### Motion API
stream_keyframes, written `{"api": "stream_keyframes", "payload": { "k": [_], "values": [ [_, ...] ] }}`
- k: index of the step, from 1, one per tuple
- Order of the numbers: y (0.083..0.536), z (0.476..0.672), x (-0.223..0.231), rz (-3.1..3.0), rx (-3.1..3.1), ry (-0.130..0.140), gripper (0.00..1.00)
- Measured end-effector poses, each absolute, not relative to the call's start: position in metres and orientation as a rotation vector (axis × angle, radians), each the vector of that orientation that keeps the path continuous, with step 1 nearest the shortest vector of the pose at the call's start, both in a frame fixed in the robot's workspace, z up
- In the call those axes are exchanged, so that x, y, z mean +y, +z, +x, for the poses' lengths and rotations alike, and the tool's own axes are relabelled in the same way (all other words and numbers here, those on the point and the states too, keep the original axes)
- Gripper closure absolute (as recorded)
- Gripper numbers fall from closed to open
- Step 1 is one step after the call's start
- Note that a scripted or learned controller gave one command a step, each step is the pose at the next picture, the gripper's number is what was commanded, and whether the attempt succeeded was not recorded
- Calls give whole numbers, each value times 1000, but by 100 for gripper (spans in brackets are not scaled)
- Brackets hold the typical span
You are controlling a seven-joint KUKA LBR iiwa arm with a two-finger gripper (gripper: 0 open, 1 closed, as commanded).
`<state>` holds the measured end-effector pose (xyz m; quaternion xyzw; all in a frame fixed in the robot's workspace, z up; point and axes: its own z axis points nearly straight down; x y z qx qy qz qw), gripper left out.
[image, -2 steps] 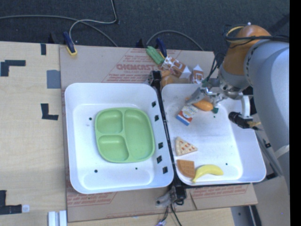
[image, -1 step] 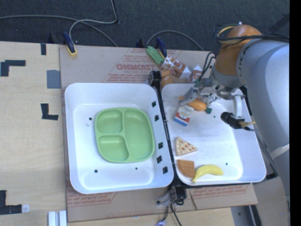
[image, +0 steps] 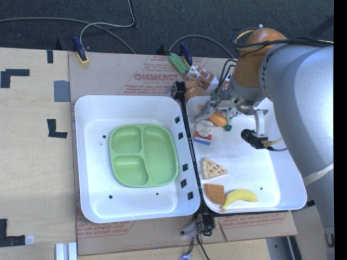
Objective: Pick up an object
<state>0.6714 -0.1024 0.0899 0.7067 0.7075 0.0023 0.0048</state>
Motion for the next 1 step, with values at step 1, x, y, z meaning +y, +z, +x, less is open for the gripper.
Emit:
{"api": "stream_keyframes", "payload": {
  "k": [1],
  "values": [
    [100,671,-101,2214,2224,3,100]
  ]
}}
